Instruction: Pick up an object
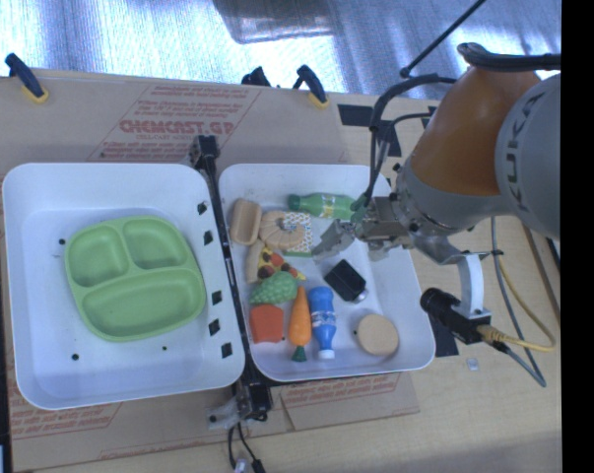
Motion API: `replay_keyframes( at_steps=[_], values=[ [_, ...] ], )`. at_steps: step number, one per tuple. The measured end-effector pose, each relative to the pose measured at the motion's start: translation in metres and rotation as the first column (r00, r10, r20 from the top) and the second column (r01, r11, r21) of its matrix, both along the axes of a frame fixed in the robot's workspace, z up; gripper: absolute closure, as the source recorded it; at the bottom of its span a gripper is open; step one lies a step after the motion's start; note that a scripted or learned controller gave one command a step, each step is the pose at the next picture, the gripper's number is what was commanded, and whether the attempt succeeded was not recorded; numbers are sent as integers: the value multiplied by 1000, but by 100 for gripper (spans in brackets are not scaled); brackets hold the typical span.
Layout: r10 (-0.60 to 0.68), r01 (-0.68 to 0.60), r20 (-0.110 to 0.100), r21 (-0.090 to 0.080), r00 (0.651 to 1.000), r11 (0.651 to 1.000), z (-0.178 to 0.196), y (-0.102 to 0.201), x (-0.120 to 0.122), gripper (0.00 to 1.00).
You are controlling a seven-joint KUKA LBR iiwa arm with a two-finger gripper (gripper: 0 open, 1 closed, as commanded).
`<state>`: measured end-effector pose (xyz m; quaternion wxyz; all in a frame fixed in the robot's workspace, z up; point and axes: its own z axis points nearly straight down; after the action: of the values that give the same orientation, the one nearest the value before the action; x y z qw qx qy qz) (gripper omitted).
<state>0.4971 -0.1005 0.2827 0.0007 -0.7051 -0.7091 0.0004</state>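
The jaws hang over the right bin [400,358], pointing down and to the left, and whether they are spread or closed I cannot tell; nothing is visibly caught between them. The gripper [334,239] hovers above the upper middle of the clutter.

Risk comes mostly from crowding. Just below the jaws and slightly right lies a small black block [347,279], tilted; a finger landing on its edge could flip it or push it aside rather than trap it. Just left of the jaws sits a patterned flat piece [287,230], and beyond it a tan bread-like slice [244,222], both low enough that the fingers might slide over them. Just above the jaws lies a green bottle [323,204] on its side, which would probably roll if nudged. A descent between these could also wedge two things together.

Further below the jaws are a blue bottle [322,319], a carrot [298,318], a red piece [267,323] and a round tan disc [377,334]. The black block looks like the nearest candidate. Far left of the jaws, the left bin [21,264] holds a green divided plate [134,276].
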Motion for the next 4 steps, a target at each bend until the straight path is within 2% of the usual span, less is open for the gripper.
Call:
replay_keyframes(
  at_steps=[1, 2, 3, 4],
  values=[
    [0, 0, -3, 1, 1000, 1000, -64, 8, -21, 0],
    [1, -1, 12, 3, 1000, 1000, -172, -26, 26, 0],
    [1, -1, -3, 1, 1000, 1000, -192, -5, -12, 0],
    [5, -5, -5, 2, 1000, 1000, -182, -4, -12, 100]
  ],
)
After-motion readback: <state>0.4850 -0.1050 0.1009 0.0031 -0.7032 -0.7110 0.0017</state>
